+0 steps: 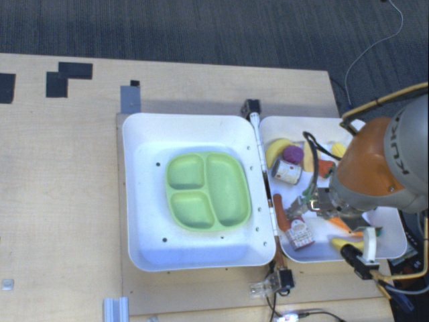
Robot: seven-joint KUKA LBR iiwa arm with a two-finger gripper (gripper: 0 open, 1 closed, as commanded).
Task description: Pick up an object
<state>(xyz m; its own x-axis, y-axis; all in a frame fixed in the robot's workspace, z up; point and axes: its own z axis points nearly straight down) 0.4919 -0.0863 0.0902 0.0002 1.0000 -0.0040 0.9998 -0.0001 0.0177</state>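
Camera view has the gripper (299, 210) low in the right bin (395, 237), and whether its fingers are open or closed I cannot tell. Just beneath it, a small patterned packet (300, 234) lies beside an orange-red stick (279, 213). Farther up sit a purple piece (293, 155) and a banana (275, 151). Over in the left bin (137, 200), a green divided plate (208, 191) rests on the counter (60, 200) side.

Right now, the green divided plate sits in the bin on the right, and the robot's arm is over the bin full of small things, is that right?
Not quite. The camera view shows the green divided plate in the left bin, not the right one. The rest holds: the arm is over the right bin, among the small things.
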